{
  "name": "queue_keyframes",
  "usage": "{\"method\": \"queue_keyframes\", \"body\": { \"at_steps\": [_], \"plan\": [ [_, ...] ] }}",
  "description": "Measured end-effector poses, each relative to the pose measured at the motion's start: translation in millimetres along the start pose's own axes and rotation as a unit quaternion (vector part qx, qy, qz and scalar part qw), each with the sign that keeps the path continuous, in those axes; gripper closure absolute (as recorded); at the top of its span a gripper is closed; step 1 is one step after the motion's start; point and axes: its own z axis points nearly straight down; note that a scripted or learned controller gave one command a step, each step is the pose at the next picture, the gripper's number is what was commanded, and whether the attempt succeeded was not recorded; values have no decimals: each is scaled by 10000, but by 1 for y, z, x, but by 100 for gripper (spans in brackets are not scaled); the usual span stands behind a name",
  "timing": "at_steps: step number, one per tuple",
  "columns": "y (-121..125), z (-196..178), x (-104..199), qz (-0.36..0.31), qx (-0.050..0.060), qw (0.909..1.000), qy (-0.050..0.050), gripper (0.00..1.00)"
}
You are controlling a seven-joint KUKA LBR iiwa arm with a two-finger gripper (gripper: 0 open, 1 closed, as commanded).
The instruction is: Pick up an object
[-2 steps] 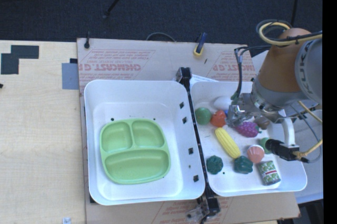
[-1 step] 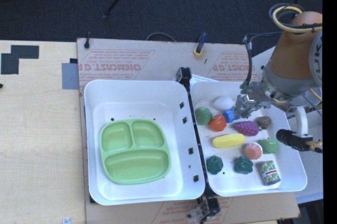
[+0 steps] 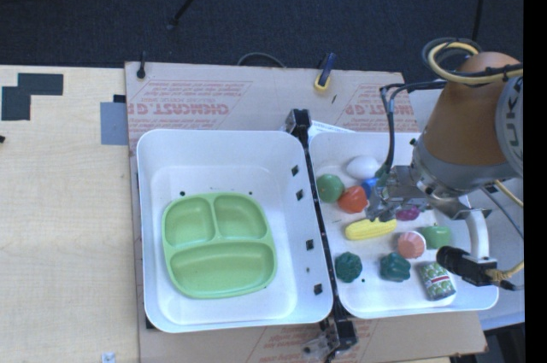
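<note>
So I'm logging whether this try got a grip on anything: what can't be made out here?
- End effector, camera view: too dark and small to tell what it grips, if anything.
- Purple object: mostly hidden under the arm.
- Right bin: far right side covered by the arm.

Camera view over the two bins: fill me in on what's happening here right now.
A KUKA arm reaches in from the right, its gripper down low in the right bin among a scatter of toy foods. It sits just above a yellow corn-like piece, next to an orange-red one and a green ball. Nothing can be seen between its fingers, so no pick is confirmed. The left bin holds a green divided plate, untouched.
</note>
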Motion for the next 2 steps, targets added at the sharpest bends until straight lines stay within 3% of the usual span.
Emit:
{"method": "queue_keyframes", "body": {
  "at_steps": [2],
  "plan": [
    [-6, 6, 2, 10, -15, 10000, -6, 100]
  ]
}}
